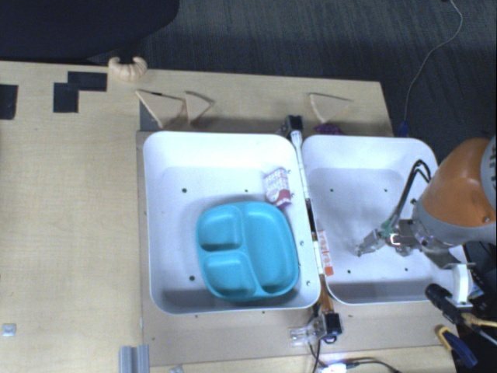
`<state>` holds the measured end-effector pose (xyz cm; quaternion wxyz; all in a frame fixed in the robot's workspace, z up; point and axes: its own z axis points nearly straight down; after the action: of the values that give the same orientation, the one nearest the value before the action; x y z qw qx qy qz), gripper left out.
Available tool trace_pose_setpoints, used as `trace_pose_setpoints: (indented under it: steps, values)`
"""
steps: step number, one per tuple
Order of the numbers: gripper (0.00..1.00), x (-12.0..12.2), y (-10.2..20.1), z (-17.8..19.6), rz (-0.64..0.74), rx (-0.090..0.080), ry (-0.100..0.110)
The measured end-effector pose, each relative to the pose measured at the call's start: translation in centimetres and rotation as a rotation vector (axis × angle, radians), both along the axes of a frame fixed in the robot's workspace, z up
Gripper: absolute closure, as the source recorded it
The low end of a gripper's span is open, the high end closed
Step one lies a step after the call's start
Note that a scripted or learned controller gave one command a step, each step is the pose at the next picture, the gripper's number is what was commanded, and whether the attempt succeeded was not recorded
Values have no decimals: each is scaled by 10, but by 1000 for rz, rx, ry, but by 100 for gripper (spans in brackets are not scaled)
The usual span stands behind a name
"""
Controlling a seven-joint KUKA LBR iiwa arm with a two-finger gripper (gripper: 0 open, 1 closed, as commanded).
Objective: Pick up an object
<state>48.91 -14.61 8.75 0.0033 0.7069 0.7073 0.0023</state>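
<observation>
Two white bins [167, 208] on wooden bench [70, 231]; pincer [371, 243] state unclear.

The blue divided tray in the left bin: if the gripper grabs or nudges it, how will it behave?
The blue divided tray looks like rigid moulded plastic, so probably stiff and light. It lies flat and wide on the left bin floor, so a nudge would likely slide it, not tip it. Its smooth raised rim may slip between fingers.

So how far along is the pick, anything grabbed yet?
Nothing looks picked. The gripper sits low in the right bin with no object between its fingers. The blue divided tray and the small packet lie in the left bin. The grasp and lift remain.
</observation>
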Motion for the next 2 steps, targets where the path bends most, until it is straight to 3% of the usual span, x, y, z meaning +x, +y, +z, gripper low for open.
trace_pose_setpoints:
  steps: [1,2]
  values:
    - [100,2,1,11,0,-1,-7]
    - [100,32,70,98,4,2,4]
